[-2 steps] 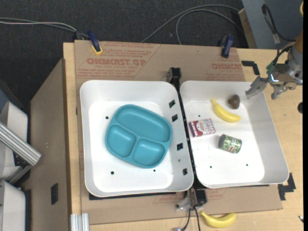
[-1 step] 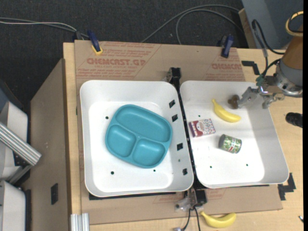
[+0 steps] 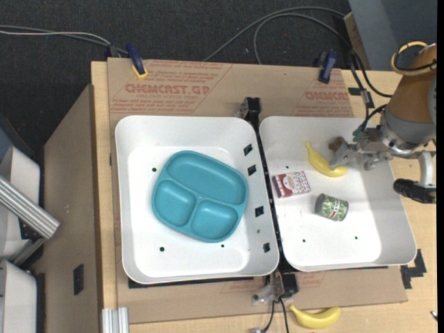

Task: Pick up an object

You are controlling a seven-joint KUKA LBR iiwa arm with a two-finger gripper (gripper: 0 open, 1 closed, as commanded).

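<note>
Three objects lie in the right bin (image 3: 388, 248). A yellow banana (image 3: 320, 162) is near the bin's upper middle. A red and white packet (image 3: 290, 184) lies close to the bin's left wall. A green can (image 3: 331, 207) lies on its side in the middle. My gripper (image 3: 346, 155) reaches in from the right and sits low at the banana's right end, touching or nearly touching it. The grey arm with its orange band (image 3: 413, 92) stands over the bin's upper right corner.
The left bin (image 3: 132, 186) holds a teal divided plate (image 3: 200, 195). A second banana (image 3: 316, 316) lies outside the bins at the bench's front edge. Blue clamps (image 3: 137, 61) and cables sit along the back of the cardboard base.
</note>
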